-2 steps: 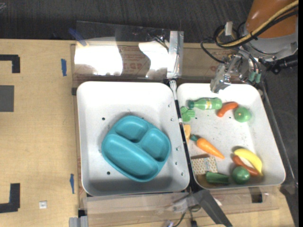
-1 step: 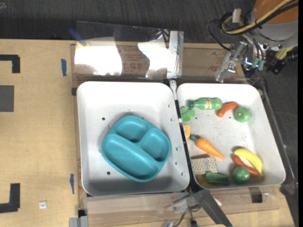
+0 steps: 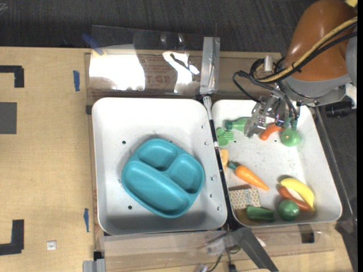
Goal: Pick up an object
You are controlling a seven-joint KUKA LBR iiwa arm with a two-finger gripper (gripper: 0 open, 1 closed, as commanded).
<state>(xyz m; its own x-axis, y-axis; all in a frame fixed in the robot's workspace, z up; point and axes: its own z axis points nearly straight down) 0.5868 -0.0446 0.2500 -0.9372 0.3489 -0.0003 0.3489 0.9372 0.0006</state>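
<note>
My gripper [image 3: 260, 128] hangs low over the far part of the right bin [image 3: 326, 152], on the arm that reaches in from the upper right. A small orange-red toy piece [image 3: 271, 132] lies right at its tip; whether it is gripped is hidden. Just left of the gripper lies a green toy vegetable [image 3: 234, 125]. To its right is a round green fruit [image 3: 290, 139]. Nearer the front lie a carrot [image 3: 248, 175], a banana [image 3: 299, 190], a green ball [image 3: 289, 209], a dark green cucumber [image 3: 260, 212] and a patterned cracker [image 3: 245, 197].
The left bin [image 3: 113, 123] holds a teal divided plate [image 3: 163, 176]. A raised divider [image 3: 218, 169] separates the two bins. Cables loop from the wrist above the right bin's far edge. A clear sheet and a metal bracket [image 3: 210, 67] stand behind the bins.
</note>
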